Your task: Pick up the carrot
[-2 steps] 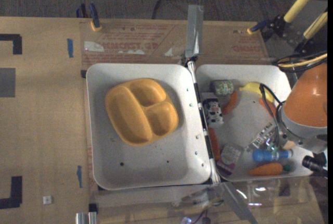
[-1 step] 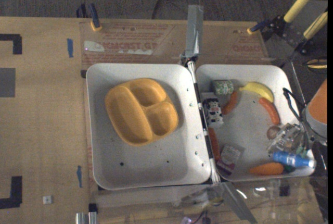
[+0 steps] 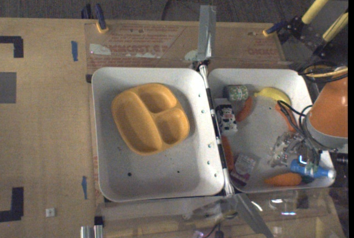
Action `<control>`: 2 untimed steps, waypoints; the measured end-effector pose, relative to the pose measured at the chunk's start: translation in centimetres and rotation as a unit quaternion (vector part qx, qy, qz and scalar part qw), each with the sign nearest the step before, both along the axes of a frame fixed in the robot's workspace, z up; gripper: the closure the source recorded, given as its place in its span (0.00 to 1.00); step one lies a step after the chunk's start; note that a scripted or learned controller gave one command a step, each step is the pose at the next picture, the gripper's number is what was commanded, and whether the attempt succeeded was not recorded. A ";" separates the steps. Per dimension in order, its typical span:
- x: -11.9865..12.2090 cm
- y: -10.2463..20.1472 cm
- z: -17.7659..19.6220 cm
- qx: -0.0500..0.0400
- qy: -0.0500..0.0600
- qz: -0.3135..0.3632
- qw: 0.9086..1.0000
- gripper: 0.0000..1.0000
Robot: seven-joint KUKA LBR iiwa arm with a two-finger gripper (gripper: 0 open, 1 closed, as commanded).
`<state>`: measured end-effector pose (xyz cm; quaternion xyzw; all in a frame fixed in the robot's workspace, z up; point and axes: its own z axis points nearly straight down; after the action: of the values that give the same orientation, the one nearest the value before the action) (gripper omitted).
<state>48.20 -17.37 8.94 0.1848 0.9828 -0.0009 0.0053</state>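
Glossy yellow plastic tray point(image 3: 150, 118)

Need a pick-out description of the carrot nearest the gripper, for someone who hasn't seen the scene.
Start at the right bin, the one the arm reaches into. Go to its near edge at the bottom right, just below the gripper. The carrot lies flat there, plain orange and tapered, beside a small blue piece; other orange pieces sit higher up by the banana or along the divider.
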 end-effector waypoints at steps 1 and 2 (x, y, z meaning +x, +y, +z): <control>0.1 4.1 0.0 -0.002 0.000 0.211 0.978 1.00; 0.1 4.1 1.0 -0.001 -0.002 0.209 0.978 1.00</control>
<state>48.32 -13.28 9.91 -0.0248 0.9997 -0.0005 0.0074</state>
